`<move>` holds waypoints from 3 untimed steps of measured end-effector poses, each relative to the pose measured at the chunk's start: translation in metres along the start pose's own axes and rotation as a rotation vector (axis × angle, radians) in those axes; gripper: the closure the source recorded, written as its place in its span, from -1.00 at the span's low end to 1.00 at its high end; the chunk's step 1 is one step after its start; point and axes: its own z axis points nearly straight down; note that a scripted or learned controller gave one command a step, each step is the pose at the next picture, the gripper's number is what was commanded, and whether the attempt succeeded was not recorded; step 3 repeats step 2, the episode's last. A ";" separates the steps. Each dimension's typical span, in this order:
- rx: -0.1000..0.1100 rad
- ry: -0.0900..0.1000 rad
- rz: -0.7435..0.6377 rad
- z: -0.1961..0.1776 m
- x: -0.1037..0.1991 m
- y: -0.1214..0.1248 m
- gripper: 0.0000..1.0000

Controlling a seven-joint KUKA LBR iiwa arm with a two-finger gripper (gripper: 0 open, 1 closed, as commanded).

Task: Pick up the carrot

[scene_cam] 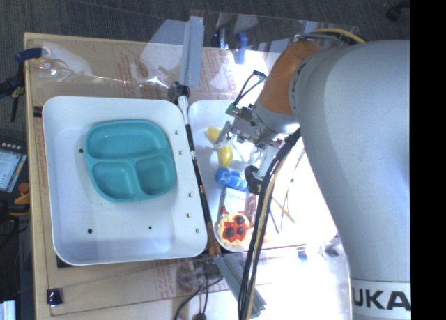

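My gripper point(235, 132) hangs low over the upper left part of the right bin point(202, 113), right above a yellow toy piece point(224, 153). A second small yellow piece point(214, 133) lies just left of the gripper. Below them lie a blue item point(230, 177) and a round tart with dark berries point(235, 228). A thin orange sliver point(264, 233) at the tart's right edge could be the carrot; I cannot tell. The arm's grey body and its cables cover most of the right bin.
The left bin point(63, 228) holds a teal divided plate point(130, 158). A black cable point(261, 193) loops down from the wrist across the right bin. The divider rim point(196, 179) between the bins runs close to the gripper's left.
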 end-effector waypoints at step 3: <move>-0.001 -0.001 -0.013 -0.096 0.051 0.015 1.00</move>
